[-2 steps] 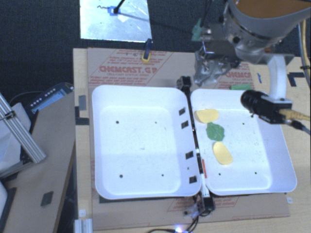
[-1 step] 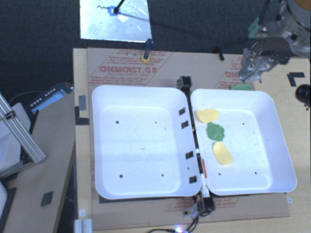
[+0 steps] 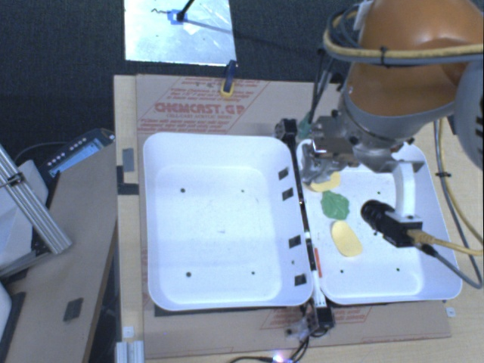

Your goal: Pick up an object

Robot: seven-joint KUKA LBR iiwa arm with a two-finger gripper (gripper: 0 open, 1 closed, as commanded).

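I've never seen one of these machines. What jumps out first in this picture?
The big orange-and-grey arm looms over the right white bin, its claw low near the bin's upper left corner. Below it lie a green piece and a pale yellow one. The left white bin sits alongside.

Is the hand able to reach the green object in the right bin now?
Probably yes. The green object lies uncovered just below the hand, with yellow pieces beside it, not over it.

Two bins sit side by side mid-frame. In the right bin [image 3: 423, 274], near its left wall, three small objects [image 3: 335, 206] lie beneath the arm [image 3: 401, 59].
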